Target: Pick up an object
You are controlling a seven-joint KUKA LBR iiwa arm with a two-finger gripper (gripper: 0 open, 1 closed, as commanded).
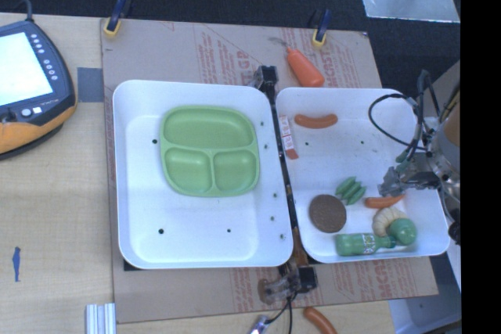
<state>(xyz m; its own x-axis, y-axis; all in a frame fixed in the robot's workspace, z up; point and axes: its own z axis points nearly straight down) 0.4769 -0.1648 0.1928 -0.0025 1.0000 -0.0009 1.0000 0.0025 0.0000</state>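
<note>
The gripper [403,182] is a small blurred cluster of metal at the right bin's [356,149] far side, and its finger tips cannot be made out. The arm behind it is cut off at the picture's right side. Well to the gripper's lower left, an orange sausage [321,320] on the bench runs off the bottom edge.

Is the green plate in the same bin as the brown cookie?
No, the green plate lies in the left bin, while the brown cookie lies in the right bin.
</note>
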